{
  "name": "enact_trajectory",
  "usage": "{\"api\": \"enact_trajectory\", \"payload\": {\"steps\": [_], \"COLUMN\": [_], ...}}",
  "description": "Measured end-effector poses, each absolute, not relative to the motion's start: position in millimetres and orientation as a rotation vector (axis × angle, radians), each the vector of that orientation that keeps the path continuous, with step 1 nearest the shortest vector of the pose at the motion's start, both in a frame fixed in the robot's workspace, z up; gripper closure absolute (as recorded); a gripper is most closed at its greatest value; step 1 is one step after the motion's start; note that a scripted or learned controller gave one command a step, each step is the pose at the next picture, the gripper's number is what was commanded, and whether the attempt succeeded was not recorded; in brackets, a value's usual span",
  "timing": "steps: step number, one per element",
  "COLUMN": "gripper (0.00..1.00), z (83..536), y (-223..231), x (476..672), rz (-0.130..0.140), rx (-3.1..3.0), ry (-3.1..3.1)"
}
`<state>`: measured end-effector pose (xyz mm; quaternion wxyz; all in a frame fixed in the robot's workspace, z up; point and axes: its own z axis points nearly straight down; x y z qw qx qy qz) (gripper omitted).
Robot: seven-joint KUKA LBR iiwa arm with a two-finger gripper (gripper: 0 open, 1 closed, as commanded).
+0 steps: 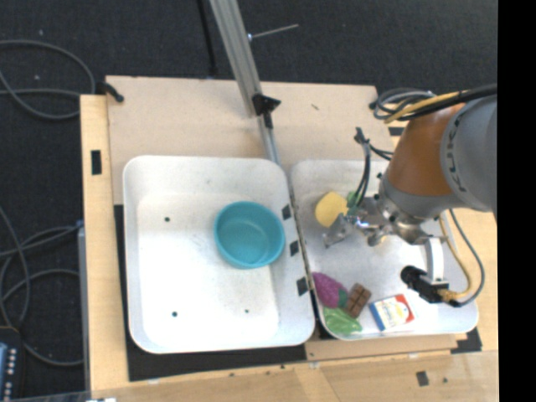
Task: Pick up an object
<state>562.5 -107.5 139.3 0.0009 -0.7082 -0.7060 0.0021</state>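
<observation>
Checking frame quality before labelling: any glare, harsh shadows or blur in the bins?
Camera view: lighting even and soft, no hard glare on the shallow white right bin; the round teal plastic bowl casts only faint shadow; small items such as the red-and-white carton look soft, low in detail.

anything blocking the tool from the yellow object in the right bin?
Nothing visible. The tool sits in the right bin just below and beside the yellow object, with bare bin floor between them. The purple, green and brown items lie nearer the bin's front edge, off that line.
</observation>
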Motion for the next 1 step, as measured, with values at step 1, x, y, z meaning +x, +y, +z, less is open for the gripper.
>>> {"api": "enact_trajectory", "payload": {"steps": [1], "gripper": [1.0], "z": [153.2], "y": [-107.5], "x": [564.8], "rz": [-0.005], "rx": [-2.231], "ry": [-2.215]}}
